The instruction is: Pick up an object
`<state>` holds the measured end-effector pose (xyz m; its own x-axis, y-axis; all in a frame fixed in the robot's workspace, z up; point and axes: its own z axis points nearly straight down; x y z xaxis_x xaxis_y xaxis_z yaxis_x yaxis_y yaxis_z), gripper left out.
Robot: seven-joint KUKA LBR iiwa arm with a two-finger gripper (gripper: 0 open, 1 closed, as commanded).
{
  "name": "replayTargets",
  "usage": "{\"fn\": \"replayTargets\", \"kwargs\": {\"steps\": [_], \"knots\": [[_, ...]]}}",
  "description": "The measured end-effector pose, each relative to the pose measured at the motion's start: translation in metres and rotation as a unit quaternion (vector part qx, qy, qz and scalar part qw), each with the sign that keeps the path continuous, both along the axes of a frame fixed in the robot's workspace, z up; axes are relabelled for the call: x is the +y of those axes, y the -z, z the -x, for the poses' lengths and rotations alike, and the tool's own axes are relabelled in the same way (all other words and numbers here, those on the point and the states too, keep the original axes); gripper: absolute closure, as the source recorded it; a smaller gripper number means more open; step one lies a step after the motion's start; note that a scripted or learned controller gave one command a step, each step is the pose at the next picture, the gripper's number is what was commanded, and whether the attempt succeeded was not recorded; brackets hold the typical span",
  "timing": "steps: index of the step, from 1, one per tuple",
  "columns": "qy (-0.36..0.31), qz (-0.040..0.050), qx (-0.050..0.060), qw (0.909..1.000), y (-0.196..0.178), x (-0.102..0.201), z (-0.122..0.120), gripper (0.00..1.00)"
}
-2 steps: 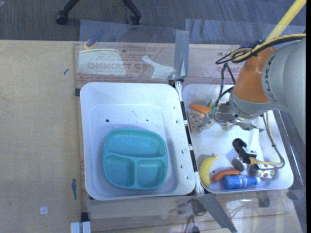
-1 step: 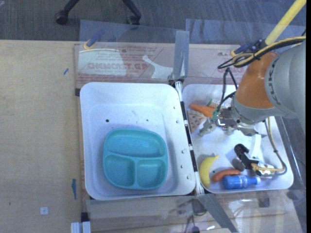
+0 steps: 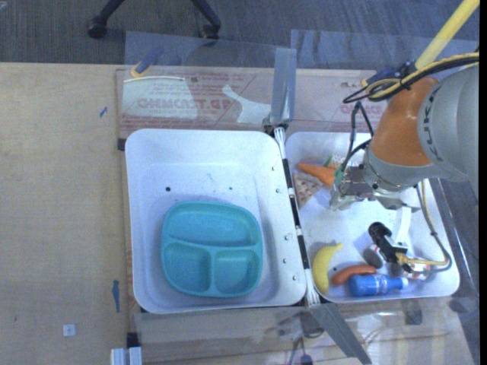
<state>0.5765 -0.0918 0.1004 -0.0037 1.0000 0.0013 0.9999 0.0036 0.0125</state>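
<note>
My hand (image 3: pixel 342 196) hangs over the right bin (image 3: pixel 450 278), in its upper left part, at the end of my grey arm with its orange band, which reaches in from the right. From this high, slanted view I cannot tell whether my hand is released or clenched, and nothing shows in its grasp.

Just to the left of my hand lies an orange carrot (image 3: pixel 316 172), slanting across the bin's upper left corner. Below the carrot, against the bin's left wall, lies a flat tan wedge with a criss-cross pattern (image 3: pixel 304 192).

Further toward the near edge of the same bin, a yellow banana (image 3: pixel 325 265) lies curved by the left wall. Beside it to the right sits a short orange-red sausage shape (image 3: pixel 352 273), and just below that a blue bottle (image 3: pixel 377 285) lies on its side along the near wall.

The left bin (image 3: pixel 152 147), touching the right one along the middle seam, holds a teal divided plate (image 3: pixel 211 249) with three compartments, lying flat in its near half.

Both bins stand on a pale wooden counter (image 3: pixel 53 204).
</note>
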Motion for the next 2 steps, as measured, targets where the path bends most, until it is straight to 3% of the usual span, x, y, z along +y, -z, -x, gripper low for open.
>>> {"fn": "replayTargets", "kwargs": {"steps": [1,2], "knots": [[0.000,0.0000,0.000,1.0000,0.000,0.000,0.000,0.00],[0.001,0.0005,0.003,1.0000,0.011,0.000,-0.002,0.00]]}}
